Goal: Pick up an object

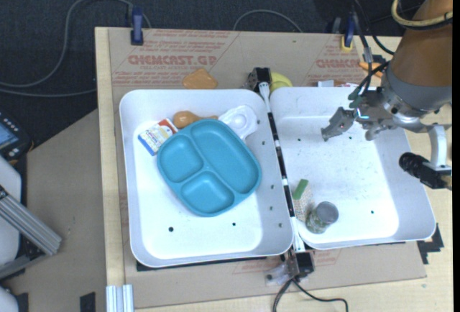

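Grey-and-orange arm reaches in from the right, gripper [352, 124] jaws spread wide, holding nothing, hovering above the right shallow white bin [359, 181].

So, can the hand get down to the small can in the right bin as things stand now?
Probably yes. The hand hangs over the right bin, and the small can stands near that bin's front left corner with bare floor between them. Only the green piece beside it and the bin wall crowd the approach.
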You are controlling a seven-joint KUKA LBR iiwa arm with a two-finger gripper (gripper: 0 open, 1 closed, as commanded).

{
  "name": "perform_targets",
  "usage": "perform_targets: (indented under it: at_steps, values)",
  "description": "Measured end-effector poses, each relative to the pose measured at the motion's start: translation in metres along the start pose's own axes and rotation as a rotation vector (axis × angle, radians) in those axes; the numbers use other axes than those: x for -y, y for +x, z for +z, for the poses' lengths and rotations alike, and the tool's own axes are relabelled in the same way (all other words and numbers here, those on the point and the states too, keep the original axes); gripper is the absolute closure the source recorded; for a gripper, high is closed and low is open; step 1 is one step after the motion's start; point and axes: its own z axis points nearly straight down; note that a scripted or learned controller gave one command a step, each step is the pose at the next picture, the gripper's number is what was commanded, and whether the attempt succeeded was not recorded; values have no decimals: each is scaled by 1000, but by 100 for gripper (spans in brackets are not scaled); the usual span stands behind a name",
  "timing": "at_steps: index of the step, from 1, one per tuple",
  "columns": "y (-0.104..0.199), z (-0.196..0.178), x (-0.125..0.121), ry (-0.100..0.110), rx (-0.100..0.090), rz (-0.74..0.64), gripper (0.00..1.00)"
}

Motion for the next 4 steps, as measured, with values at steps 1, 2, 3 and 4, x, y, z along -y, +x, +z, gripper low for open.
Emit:
perform_targets:
  at_steps: [1,2,3,4]
  values:
    - [7,128,67,13,-4,3,0]
    - [-44,110,14,-5,3,2,0]
    - [-111,31,-40,-10,7,2,0]
    - [-116,131,4,-2,0,-1,0]
